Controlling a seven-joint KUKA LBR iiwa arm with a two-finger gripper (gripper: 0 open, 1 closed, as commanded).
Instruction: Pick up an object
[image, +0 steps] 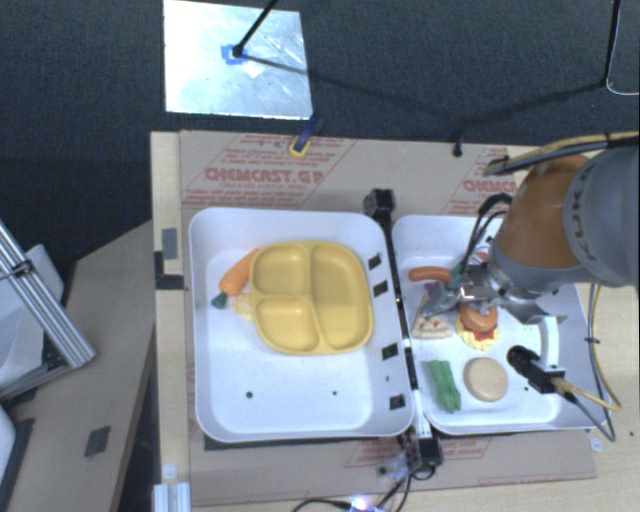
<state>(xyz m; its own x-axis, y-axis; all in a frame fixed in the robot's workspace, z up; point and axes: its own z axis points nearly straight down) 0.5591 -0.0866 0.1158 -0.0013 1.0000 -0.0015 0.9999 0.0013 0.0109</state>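
two white bins sit side by side on the bench. the left bin has a yellow plate in it, with three parts to hold food. an orange carrot lies just beside the plate on its left, touching its edge.

the right bin has the toy food in it. a red hot dog lies near the top left of this bin. a slice of pizza lies lower down, close to the wall between the bins. a green pickle lies near the bottom left of the bin. a round tan cookie sits just beside the pickle, on its right. a small burger with red and yellow in it sits above the cookie.

the grey arm with the orange band comes in from the right and bends down over the right bin. the gripper is low over the toys, between the hot dog and the pizza, right beside the burger. i cannot tell how the tool is set, because it is too small and dark to see. nothing can be seen held in it.
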